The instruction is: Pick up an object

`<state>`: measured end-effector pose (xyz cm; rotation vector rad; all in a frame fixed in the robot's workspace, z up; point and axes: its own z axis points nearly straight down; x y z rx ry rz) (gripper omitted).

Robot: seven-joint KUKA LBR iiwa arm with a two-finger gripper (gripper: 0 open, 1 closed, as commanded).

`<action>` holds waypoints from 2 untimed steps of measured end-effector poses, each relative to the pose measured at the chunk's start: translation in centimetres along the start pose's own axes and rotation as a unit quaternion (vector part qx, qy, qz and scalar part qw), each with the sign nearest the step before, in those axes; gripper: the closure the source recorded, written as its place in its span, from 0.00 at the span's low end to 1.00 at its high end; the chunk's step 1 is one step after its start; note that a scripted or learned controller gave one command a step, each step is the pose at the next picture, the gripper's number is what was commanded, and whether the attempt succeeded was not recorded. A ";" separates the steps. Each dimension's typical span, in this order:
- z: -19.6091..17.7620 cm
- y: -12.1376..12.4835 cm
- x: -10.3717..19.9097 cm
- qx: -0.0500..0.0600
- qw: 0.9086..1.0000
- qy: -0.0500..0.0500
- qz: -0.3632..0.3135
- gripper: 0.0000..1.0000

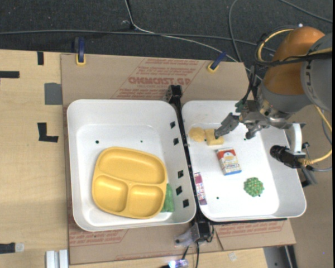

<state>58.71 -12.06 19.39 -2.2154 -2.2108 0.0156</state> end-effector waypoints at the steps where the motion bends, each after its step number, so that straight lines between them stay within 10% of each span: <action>1: -0.8 0.3 0.0 -0.007 1.000 -0.001 -0.002 0.00; 2: 3.9 1.1 0.0 -0.005 1.000 -0.001 -0.002 0.00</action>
